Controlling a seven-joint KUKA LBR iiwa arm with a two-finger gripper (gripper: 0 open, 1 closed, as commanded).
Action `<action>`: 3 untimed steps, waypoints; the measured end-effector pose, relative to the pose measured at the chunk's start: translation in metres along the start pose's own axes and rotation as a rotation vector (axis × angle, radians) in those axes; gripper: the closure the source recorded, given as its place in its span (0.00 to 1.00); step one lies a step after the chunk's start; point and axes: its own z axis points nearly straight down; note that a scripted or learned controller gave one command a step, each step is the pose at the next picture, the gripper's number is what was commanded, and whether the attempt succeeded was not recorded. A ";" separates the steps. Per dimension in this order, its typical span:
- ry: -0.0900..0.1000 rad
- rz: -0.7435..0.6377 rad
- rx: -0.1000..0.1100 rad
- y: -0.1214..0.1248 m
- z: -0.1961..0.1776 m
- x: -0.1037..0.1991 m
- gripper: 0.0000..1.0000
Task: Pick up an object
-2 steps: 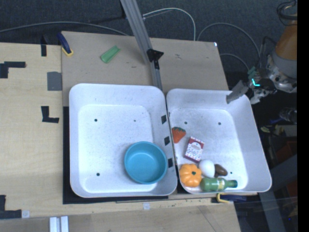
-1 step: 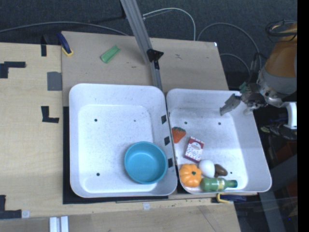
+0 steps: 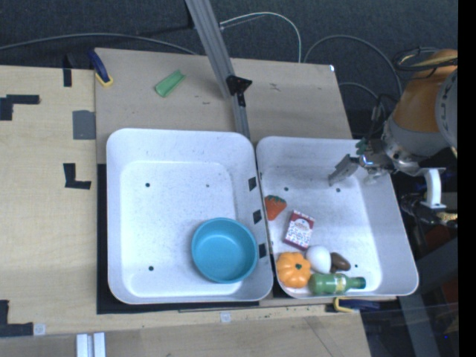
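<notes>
Objects crowd the right bin's (image 3: 387, 222) near corner: a pumpkin (image 3: 293, 269), an egg (image 3: 319, 258), a green bottle (image 3: 336, 282) lying flat, a brown piece (image 3: 341, 262), a red box (image 3: 299, 230) and a strawberry (image 3: 274, 206). Over that bin's far right part, well apart from them, the gripper (image 3: 346, 169) hangs with nothing in it. A blue bowl (image 3: 224, 250) sits in the left bin (image 3: 134, 162).

Bench surroundings, seen from above at a slant.
A green block (image 3: 169, 83) lay on the brown board (image 3: 149, 106) behind the bins, with a blue-and-yellow clamp (image 3: 100, 68) at the board's far-left corner. A grey pole (image 3: 214, 39) slanted up from a black bracket (image 3: 238, 86). Black tape marks (image 3: 73, 175) dotted the pale bench (image 3: 44, 222); thin cables (image 3: 297, 32) crossed the dark floor (image 3: 335, 6).
</notes>
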 end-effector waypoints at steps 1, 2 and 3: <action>0.001 0.000 0.001 -0.001 0.055 0.001 0.00; -0.001 -0.002 -0.003 0.000 0.041 0.002 1.00; -0.002 0.000 -0.011 -0.004 -0.020 0.005 1.00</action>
